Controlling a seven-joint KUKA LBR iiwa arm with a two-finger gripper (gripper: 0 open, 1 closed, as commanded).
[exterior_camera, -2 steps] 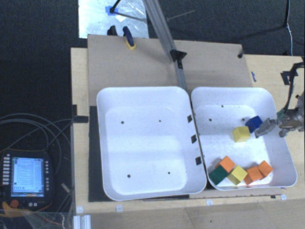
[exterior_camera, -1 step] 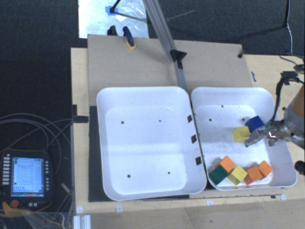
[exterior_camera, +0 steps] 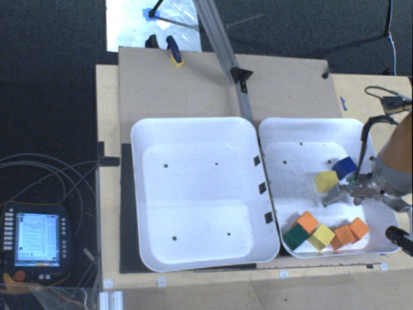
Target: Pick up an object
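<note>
So the arm [exterior_camera: 393, 166] comes in from the right and its claw [exterior_camera: 335, 196] sits low in the right bin [exterior_camera: 303, 137], right up against a yellow cube [exterior_camera: 326, 181]. Honestly I can't tell from this angle if the claw is open or closed, or if it's got anything. A blue cube [exterior_camera: 344, 166] sits just beyond the yellow one. Along the near edge there's a cluster: green cube [exterior_camera: 295, 237], orange cube [exterior_camera: 308, 222], another yellow cube [exterior_camera: 321, 237], and two more orange ones [exterior_camera: 350, 232]. Left bin [exterior_camera: 193, 134] sits beside it on the surface [exterior_camera: 284, 76].
</note>
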